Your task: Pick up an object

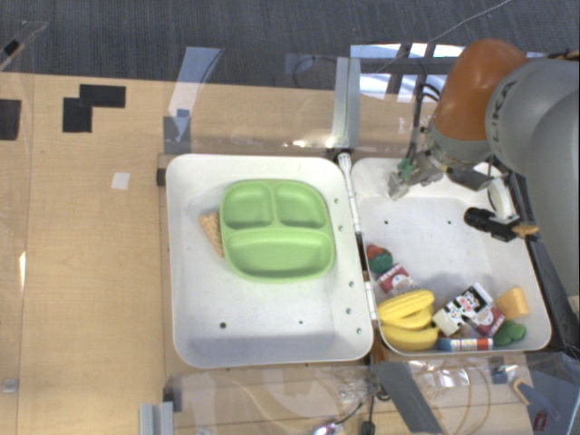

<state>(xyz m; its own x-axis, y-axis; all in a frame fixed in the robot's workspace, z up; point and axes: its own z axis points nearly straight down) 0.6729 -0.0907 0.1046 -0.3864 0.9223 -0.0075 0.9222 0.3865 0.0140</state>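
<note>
wooden bench [82, 243] – two white bins [195, 324]

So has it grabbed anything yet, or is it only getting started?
Nothing looks done yet. The tool is up over the far end of the right bin, with nothing seen in it. The bananas and other small toys lie at the near end. The whole pick is left.

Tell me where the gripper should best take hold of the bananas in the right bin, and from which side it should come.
Probably from above, across the middle of the upper banana, fingers closing over its narrow width. The bananas lie flat and curved against the right bin's left wall, with small toys beside them, so a side approach looks blocked. The gripper is at the bin's far end.
</note>
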